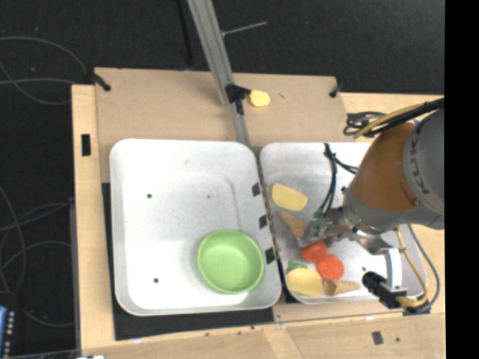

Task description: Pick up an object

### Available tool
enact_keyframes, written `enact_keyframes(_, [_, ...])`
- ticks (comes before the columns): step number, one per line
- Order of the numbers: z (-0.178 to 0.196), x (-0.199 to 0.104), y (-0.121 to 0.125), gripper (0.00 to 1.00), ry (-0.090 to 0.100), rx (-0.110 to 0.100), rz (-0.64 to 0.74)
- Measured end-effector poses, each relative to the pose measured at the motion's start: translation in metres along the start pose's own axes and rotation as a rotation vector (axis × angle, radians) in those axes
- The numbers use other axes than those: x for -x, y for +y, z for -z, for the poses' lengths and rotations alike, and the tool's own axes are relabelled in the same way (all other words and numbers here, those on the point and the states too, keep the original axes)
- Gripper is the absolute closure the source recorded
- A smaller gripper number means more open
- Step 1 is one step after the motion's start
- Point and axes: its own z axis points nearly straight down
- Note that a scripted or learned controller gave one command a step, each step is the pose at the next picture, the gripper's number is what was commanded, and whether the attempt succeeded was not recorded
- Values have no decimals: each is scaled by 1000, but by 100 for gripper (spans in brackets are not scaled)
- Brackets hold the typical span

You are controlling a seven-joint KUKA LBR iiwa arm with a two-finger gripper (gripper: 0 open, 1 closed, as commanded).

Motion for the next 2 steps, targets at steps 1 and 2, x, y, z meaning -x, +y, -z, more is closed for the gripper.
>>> enact_keyframes(1, [63, -1, 7, 100, -4, 5, 9])
enact_keyframes(2, [114, 0, 10, 100, -4, 5, 9])
